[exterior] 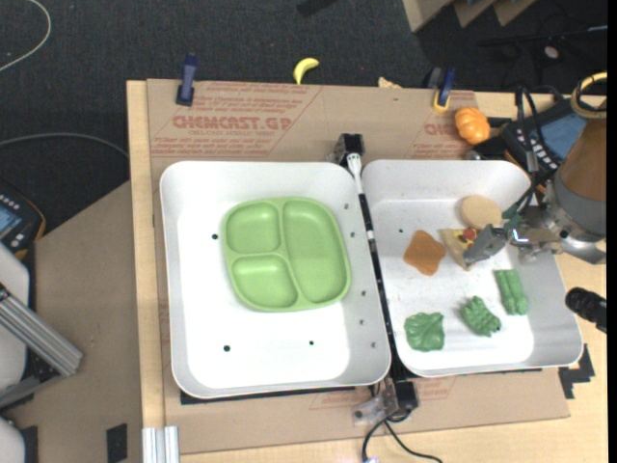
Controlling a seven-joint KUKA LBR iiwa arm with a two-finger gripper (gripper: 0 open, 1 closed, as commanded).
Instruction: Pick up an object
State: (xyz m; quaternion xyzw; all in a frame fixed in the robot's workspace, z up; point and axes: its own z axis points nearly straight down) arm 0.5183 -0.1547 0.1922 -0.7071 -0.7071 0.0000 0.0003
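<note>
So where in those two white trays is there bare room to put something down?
Left bin: bare floor around the green divided plate, widest below it. Right bin: bare at its upper left corner. Crowded where the hand meets the toy foods.

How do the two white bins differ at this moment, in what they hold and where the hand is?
The left bin holds one green divided plate; the right bin holds several small loose items, among them an orange-brown block and green pieces. The hand is over the right bin, away from the left one. Both are shallow, white, and sit side by side.
</note>
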